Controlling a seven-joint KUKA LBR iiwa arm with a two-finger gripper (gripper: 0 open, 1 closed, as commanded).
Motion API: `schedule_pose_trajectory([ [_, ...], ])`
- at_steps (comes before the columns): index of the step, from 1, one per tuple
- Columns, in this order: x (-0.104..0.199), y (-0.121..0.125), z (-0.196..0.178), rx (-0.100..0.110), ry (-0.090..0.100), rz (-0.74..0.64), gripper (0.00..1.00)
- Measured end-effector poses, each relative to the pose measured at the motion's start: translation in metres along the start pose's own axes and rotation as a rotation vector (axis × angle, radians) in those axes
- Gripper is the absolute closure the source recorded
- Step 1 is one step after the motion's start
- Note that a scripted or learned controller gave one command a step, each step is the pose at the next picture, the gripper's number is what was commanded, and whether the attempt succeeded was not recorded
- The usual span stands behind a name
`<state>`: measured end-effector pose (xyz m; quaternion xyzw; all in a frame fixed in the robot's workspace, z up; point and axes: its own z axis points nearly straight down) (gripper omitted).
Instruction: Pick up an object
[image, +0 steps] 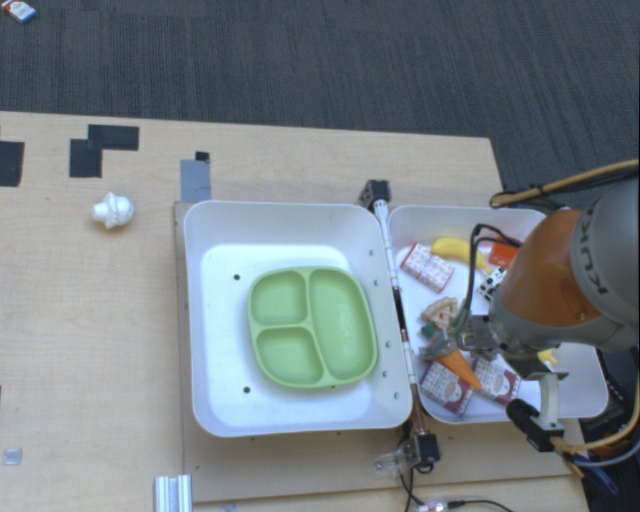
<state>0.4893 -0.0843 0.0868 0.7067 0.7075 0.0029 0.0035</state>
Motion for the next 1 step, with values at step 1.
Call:
schedule_pose_trajectory([
  [1,0.0005,0.0025,-0.0115,-0.006,0.000,-0.001,1.00],
])
